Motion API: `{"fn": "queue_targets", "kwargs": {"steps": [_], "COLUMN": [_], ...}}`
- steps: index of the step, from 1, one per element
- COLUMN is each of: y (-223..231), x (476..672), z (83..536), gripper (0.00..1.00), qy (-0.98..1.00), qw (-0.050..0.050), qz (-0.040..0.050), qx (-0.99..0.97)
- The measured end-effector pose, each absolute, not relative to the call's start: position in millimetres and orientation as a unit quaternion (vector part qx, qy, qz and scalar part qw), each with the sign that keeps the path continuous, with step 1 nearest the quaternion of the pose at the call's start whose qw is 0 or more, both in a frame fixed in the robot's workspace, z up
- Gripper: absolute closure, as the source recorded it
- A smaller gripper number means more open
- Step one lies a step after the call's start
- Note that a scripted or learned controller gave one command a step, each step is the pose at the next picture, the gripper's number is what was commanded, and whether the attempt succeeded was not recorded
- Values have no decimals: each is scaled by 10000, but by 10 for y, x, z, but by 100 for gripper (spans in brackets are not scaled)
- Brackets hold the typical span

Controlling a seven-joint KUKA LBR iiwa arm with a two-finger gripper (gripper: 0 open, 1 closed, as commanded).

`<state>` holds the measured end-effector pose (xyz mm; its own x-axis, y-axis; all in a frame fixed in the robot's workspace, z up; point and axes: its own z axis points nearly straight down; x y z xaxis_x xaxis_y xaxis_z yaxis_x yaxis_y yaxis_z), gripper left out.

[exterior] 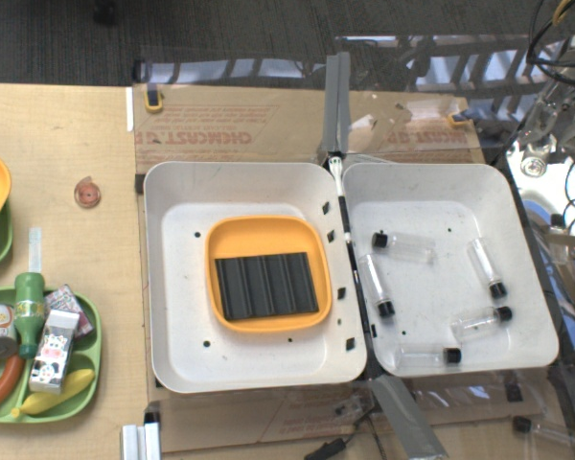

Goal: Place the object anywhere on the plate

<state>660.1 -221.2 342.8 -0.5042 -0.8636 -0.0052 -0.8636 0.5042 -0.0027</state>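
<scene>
Left shallow white bin [177,286]: a rounded square orange plastic plate [268,230] lies near its centre, carrying a dark grey ribbed slab [268,286]. Right shallow white bin [431,195]: five clear plastic tubes with black caps [487,268] lie scattered flat on its floor, well apart from the plate, none touching it. How open my gripper is, or whether it holds anything, I cannot tell.

Orange plate [268,242], dark ribbed centre, flat in left bin. Clear black-capped tubes [401,245] scattered in right bin.
</scene>
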Motion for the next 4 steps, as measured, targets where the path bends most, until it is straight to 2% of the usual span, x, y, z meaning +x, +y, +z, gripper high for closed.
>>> {"fn": "queue_targets", "kwargs": {"steps": [1, 2, 3, 4], "y": [-2215, -2218, -2217, -2096], "x": [6600, 6599, 6084, 6183], "z": [4416, 4414, 4415, 3529], "gripper": [100, 0, 0, 0], "qy": [8112, 8113, 6994, 4966], "qw": [26, 25, 20, 21], "qz": [4, 5, 10, 21], "qx": [-5847, -5847, -7147, -8680]}}
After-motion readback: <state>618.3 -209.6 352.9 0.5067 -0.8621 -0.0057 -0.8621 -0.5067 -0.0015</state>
